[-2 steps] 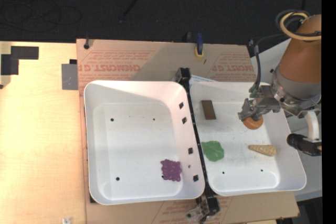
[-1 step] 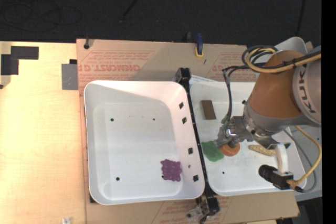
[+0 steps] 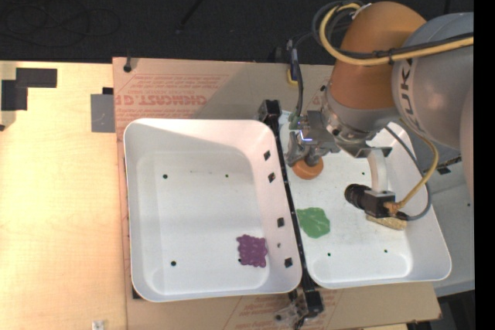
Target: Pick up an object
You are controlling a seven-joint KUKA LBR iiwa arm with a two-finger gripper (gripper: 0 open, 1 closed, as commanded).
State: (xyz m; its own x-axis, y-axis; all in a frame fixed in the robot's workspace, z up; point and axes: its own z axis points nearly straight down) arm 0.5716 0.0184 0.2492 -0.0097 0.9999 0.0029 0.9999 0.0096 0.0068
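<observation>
Left bin (image 3: 147, 166): 1 purple object (image 3: 252, 250), small and lumpy like a toy grape bunch, sat near the bin's front-right corner, just beside the right wall. It looked light and probably rubbery or soft plastic; the bumpy surface should give decent friction. Best hold, I'd guess, was across its narrow width, coming from the open bin side since the wall crowds 1 flank.

Right bin (image 3: 418, 259): 1 green object (image 3: 313, 222), flat and irregular like a leaf or lettuce piece, lay near the left wall, about mid-depth. Likely thin and floppy, so hard to pinch from above; an edge grab would be the only option and I'd expect slips.

Further back in the same bin, 1 orange object (image 3: 308, 168), small and roundish, lay near the left wall toward the back edge. It read as a light toy piece, probably smooth and stiff, so it could squirt out if pinched off-centre. Take it across the widest part.

The gripper (image 3: 306, 154) sat directly over the orange object, touching or nearly so. I could not tell whether it was released or clenched; the wrist (image 3: 363, 100) hid the detail, and nothing showed the object actually grasped.

A dark cylindrical fitting with a cable (image 3: 373, 201) hung over the right bin's middle, part of the arm, not a target.
</observation>
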